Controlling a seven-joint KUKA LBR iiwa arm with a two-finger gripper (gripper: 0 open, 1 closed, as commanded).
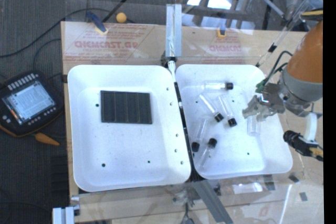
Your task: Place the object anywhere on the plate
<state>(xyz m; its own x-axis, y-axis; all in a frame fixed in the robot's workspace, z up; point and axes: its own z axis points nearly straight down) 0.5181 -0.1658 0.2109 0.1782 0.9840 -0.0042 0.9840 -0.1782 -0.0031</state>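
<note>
A dark ribbed rectangular plate lies flat in the left bin. My gripper hangs over the right side of the right bin, far right of the plate. A clear vial pokes down from between its fingers, its upper end hidden by them. The gripper looks shut on this vial. Several more clear vials with black caps lie loose in the right bin, among them one at the back, one in the middle and one near the front.
A raised rim separates the two bins. A grey upright post stands behind that divide. A black cable connector hangs off the arm at the right bin's edge. A pendant lies left of the bench.
</note>
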